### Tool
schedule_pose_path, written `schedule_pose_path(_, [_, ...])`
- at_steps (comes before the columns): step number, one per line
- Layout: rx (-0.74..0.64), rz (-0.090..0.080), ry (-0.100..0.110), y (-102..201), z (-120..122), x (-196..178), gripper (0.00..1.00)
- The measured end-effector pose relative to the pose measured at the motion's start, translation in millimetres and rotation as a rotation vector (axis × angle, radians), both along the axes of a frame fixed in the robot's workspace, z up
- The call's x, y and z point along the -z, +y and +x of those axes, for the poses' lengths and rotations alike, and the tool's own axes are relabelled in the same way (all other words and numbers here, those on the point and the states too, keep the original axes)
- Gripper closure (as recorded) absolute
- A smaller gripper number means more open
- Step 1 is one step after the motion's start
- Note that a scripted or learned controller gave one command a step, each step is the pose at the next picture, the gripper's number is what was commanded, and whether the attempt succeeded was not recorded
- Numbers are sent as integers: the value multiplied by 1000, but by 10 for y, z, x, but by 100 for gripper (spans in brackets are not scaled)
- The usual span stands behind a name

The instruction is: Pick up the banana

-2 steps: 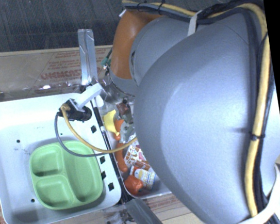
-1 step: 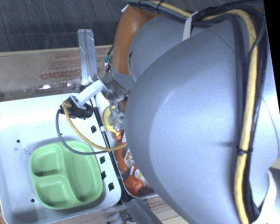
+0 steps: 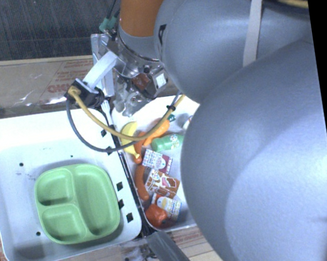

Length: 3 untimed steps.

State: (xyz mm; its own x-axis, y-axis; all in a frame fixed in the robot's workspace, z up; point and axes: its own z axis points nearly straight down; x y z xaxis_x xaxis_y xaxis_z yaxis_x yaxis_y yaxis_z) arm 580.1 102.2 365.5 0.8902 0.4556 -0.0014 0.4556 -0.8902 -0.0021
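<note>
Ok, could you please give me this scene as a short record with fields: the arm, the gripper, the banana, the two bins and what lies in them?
arm: grey with orange band, reaching in from the right, covering much of the right bin
gripper: above the far end of the right bin, just above the banana
banana: yellow, partly hidden, at the right bin's far end, not held
left bin: holds a green tray
right bin, other contents: packets, orange and red items

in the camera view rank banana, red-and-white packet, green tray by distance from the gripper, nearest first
Measured from the gripper, at the top of the right bin:
1. banana, just below it.
2. red-and-white packet, lower in the same bin.
3. green tray, in the left bin, lower left.
</note>
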Motion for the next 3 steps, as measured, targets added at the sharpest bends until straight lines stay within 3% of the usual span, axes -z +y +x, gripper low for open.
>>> schedule_pose_path(1, [-9, -1, 3, 23, -2, -86, 100])
schedule_pose_path(2, [268, -1, -4, 96, 377, -763, 100])
schedule_pose_path(3, [-132, -2, 6, 851, -60, -748, 100])
